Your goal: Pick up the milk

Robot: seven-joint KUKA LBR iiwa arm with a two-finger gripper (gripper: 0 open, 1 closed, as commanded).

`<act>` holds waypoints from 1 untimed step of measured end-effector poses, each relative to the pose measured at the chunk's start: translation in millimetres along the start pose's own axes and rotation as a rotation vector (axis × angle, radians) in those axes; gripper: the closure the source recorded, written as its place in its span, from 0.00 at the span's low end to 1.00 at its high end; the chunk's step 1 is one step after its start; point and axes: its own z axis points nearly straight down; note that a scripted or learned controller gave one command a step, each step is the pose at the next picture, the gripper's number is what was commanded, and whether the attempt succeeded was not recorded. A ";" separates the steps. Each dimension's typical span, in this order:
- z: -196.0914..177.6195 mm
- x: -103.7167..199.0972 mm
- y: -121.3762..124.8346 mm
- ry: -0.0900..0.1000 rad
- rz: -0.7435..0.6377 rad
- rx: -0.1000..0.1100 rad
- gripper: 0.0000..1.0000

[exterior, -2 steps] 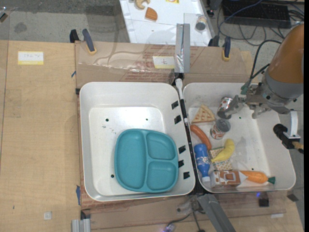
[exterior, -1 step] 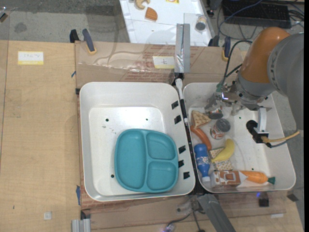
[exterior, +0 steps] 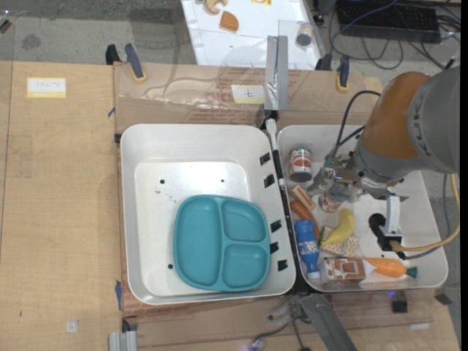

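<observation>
Lying on its side along the near wall of the right bin point(exterior: 437, 269), the milk carton point(exterior: 344, 269) shows a brown-and-white printed face with a pale end toward the bottle, a small boxy shape wedged between the blue bottle point(exterior: 307, 246) on its left and the orange carrot point(exterior: 387, 268) with its green tip on its right. Just behind the carton sits a yellow banana point(exterior: 340, 229), and farther back along the divider lie a reddish sausage point(exterior: 301, 212) and a small can point(exterior: 300, 164) with a red-and-white label. Over the middle of this bin hangs the grey arm point(exterior: 431, 126) with its orange band, reaching in from the right; the gripper point(exterior: 333, 189) sits low among the items behind the banana, well apart from the carton. Whether its fingers are spread or closed cannot be told from this slanted overhead angle, and nothing can be seen held between them. Next door, the left bin point(exterior: 139, 196) carries a teal tray point(exterior: 221, 243) with three compartments, lying flat toward the near right corner. Both bins rest side by side on a brown bench point(exterior: 58, 196).
</observation>
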 end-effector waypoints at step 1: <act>-1.7 23.0 -13.7 -0.009 -0.164 -0.007 0.00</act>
